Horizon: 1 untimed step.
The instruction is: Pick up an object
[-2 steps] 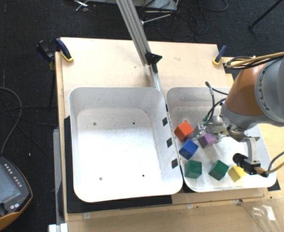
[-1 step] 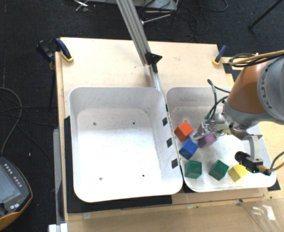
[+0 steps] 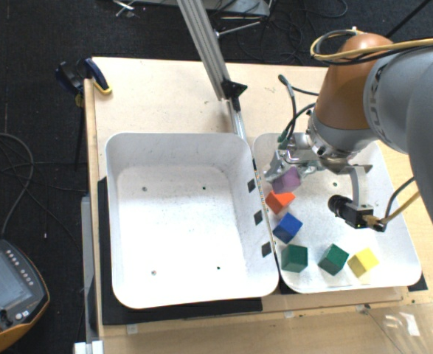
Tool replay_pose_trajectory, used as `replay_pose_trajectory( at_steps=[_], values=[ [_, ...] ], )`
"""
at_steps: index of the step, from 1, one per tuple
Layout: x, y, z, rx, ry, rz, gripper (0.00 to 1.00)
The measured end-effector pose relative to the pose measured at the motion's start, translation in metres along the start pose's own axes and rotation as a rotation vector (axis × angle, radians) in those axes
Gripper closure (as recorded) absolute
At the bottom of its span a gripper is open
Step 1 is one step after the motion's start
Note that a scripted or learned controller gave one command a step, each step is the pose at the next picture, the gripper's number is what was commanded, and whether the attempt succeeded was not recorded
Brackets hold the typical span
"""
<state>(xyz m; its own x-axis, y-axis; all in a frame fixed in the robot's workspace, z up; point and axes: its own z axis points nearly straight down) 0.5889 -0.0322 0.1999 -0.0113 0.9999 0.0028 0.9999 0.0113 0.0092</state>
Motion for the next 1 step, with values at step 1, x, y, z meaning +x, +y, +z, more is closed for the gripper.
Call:
replay_pose_trajectory(
  at_steps=[1],
  values=[
    [0.054,-0.0088,0.0053,0.012,0.0,0.004,1.0]
  ],
)
